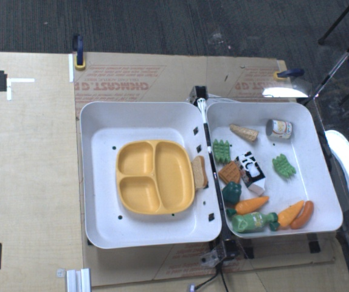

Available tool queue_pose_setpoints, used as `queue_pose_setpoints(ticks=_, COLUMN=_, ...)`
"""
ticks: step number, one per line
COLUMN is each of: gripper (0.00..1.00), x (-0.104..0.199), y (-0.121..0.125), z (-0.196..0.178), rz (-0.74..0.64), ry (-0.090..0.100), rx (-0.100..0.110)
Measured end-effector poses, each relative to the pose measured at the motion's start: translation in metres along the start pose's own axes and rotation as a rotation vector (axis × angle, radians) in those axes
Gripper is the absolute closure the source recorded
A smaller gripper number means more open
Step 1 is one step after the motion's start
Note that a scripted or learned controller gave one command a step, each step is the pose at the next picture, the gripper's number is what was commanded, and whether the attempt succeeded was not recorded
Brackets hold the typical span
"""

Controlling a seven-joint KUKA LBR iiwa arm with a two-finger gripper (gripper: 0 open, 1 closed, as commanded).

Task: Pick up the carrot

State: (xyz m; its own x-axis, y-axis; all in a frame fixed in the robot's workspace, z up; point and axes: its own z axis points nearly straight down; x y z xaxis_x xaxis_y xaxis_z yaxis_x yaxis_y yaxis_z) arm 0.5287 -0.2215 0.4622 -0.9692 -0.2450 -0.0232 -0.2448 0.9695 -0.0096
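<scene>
Cardboard-covered bench (28,181), dark carpet (162,17) behind

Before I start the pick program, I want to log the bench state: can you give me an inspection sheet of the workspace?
Surface: two white bins side by side, left bin and right bin, on cardboard over a wooden bench.
Job's things: carrot lies in the right bin, near its front, beside a green bottle.
Clutter: yellow divided plate and bread slice in the left bin; can, green toys, sausage in the right.
Claw: nothing seen.
Cables: black cable below the bins.
Surroundings: clamps hold the cardboard; dark floor behind.
</scene>
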Motion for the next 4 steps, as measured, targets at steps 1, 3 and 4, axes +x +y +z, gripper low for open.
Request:
queue_pose_setpoints(ticks=1, gripper=0.00, x=0.000, y=0.000, z=0.000, rz=0.001, ry=0.000, rx=0.000)
queue_pose_setpoints(ticks=3, gripper=1.00, x=0.039, y=0.010, z=0.058, rz=-0.220, ry=0.006, rx=-0.006)
queue_pose_setpoints(ticks=4, gripper=0.00, x=0.039, y=0.010, z=0.058, rz=-0.219, ry=0.006, rx=-0.006)
